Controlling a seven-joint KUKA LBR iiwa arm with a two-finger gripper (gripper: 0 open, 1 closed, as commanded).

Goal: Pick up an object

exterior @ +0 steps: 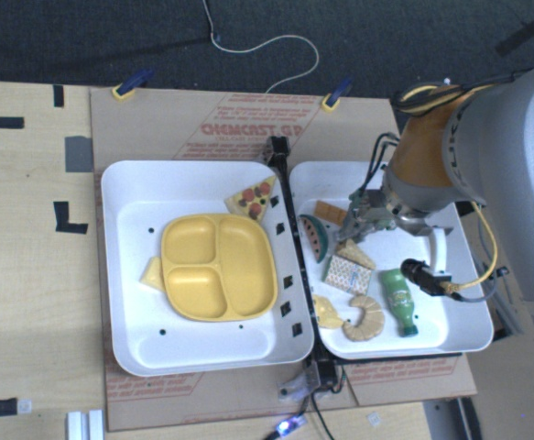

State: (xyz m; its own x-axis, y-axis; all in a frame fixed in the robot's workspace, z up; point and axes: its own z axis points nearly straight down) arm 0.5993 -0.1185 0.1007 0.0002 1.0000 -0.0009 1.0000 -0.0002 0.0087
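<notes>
The grey arm with its orange band reached in from the right and hung low over the right-hand shallow white bin [473,337], its dark two-finger gripper [356,230] poised above the upper middle of that bin. Whether its fingers stood apart or together could not be told from this slanted view, and nothing was seen between them. Just below the gripper lay the likeliest target, a pale speckled wedge-shaped toy sandwich [349,269], with a small brown flat piece [331,213] just up and left of it and a green-rimmed red watermelon slice [317,237] beside the bin's left wall. Further down sat a green plastic bottle [398,300] lying on its side, a tan curled croissant-like piece [368,317] and a small yellowish lump [327,312]. The left-hand white bin [129,273] held a yellow divided plastic plate [219,266], a pizza slice [253,198] near its upper right corner and a yellow wedge [152,272] peeping out from under the plate's left edge. To do the pick well, it seemed wise to centre the fingers squarely over one item, straddle its narrower width, and descend straight so that neighbours were not nudged; the sandwich lay close to the watermelon, so a clumsy closing might have caught both or pushed one away. The bottle, lying well apart from the others, looked the easier thing to grip across its body.
</notes>
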